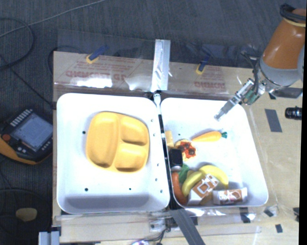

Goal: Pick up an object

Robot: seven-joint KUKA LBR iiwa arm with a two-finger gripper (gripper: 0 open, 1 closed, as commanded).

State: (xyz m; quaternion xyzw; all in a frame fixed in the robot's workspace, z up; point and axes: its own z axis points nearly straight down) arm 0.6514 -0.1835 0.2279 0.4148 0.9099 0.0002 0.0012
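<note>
- Our pincer [220, 115] hangs over the right bin's [257, 163] far corner; honestly can't tell how it's set.
- Toy carrot [208, 136] lies just below it, apart from the clutter.
- We'd drop straight down, straddling its narrow width.

- The right bin [253, 148] has bare white floor across its upper part and along its right side.
- A toy carrot [209, 136] lies alone mid-bin, floor free all round it.
- Bananas [202, 177], small boxes [219, 193] and other toys crowd the lower left corner, touching one another and the divider wall.
- The gripper [225, 109] hangs over the open upper area.
</note>
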